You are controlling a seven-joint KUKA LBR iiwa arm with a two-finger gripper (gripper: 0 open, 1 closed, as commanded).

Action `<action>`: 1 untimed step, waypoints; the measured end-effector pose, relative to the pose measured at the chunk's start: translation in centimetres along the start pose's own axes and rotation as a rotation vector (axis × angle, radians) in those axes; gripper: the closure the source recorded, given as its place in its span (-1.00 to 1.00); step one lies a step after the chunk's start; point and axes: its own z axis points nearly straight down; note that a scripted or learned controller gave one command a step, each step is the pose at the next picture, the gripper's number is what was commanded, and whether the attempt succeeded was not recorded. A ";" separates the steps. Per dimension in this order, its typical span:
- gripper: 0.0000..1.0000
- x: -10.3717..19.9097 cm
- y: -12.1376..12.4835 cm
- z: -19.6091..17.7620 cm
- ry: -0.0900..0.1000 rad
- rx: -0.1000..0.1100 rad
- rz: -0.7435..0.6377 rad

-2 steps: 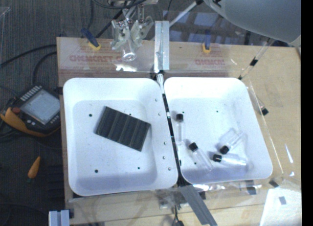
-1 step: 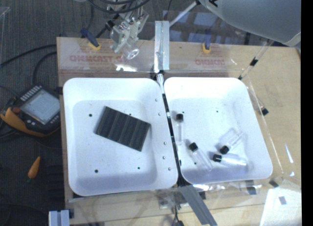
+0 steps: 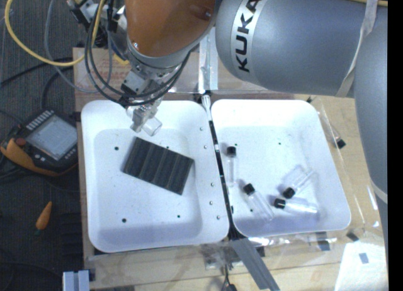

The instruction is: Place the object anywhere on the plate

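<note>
Over the far edge of the left bin (image 3: 88, 157), the arm (image 3: 289, 28) reaches in from the right, its grey body and orange band (image 3: 167, 9) covering the tabletop's far side and much of the upper view, so whatever lies beneath them cannot be seen. The arm bends down steeply at the wrist, and the gripper (image 3: 145, 119) hangs just above the bin's far wall, near its middle. Something clear and pale sits at the jaws, but glare and the see-through material make it hard to tell the fingers from any object, so whether the jaws are apart, together or clamped on something cannot be told. Just below the gripper, on the floor of the left bin, lies the plate (image 3: 157, 165), a dark ribbed rectangular slab turned at a slant, with its far corner near the gripper's tip. Nothing is seen resting on its surface. Across the divider, the right bin (image 3: 315, 119) holds several clear vials (image 3: 296, 182) with black caps, grouped towards its near edge; their transparent bodies blend into the white floor and their exact number is hard to make out. Cables (image 3: 38, 25) loop beyond the tabletop's far left corner, and a handheld pendant (image 3: 44, 142) lies off its left edge.
</note>
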 end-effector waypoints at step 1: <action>1.00 2.4 -1.9 -1.3 0.002 0.000 -0.235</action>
